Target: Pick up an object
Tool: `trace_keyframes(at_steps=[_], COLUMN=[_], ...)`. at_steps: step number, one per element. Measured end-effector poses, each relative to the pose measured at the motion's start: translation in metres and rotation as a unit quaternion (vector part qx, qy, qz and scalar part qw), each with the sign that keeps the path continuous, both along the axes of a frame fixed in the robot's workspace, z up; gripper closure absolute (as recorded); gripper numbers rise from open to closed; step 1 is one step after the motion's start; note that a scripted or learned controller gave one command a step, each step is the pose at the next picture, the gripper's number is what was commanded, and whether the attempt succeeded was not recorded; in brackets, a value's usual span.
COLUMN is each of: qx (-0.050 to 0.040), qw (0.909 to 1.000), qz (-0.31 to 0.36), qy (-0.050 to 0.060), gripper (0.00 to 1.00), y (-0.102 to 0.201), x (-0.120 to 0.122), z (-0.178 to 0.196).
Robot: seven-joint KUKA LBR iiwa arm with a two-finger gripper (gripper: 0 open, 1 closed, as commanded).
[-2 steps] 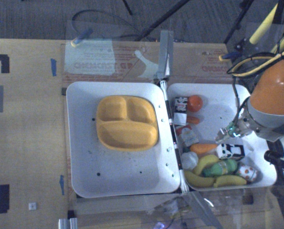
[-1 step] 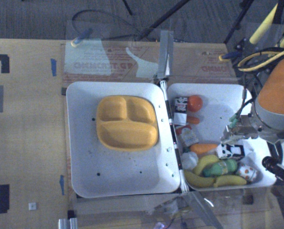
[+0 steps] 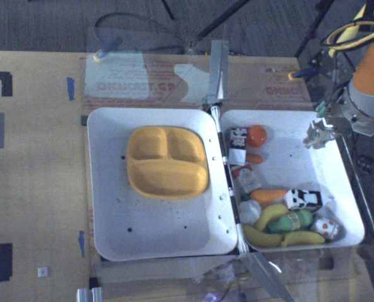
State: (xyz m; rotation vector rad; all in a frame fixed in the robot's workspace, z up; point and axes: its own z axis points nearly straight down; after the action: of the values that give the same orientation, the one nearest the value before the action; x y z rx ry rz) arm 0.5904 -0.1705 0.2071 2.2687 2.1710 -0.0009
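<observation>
claw (image 3: pixel 317 135) over right bin's (image 3: pixel 337 162) upper right edge, finger state unclear, nothing visibly held, tomato (image 3: pixel 256 136) well left, bananas (image 3: pixel 281 228) near front, yellow plate (image 3: pixel 167 162) in left bin (image 3: pixel 111 187)

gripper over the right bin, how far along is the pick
Nothing looks picked yet. The grey two-finger gripper hangs over the upper right of the shallow white right bin, nothing visibly between its fingers. The toys, including the yellow banana, lie in the bin. Descent, grasp and lift remain.

bench (image 3: pixel 36 187): pale wood, blue and black tape marks | floor (image 3: pixel 61 11): dark grey carpet | tripod legs (image 3: pixel 237 5) beyond bench
</observation>
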Motion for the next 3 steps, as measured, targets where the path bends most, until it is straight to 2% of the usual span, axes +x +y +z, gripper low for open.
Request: trace_keyframes(at_steps=[1,2,3], qx=[0.0012,0.0,0.0], qw=[0.9963,0.9808,0.9605], qz=[-0.086,-0.195,-0.278], qy=[0.002,-0.001,-0.001], gripper=[1.0,1.0,1.0], y=[0.04,0.014,-0.002], x=[0.008,0.053,0.076], z=[-0.019,0.053,0.034])
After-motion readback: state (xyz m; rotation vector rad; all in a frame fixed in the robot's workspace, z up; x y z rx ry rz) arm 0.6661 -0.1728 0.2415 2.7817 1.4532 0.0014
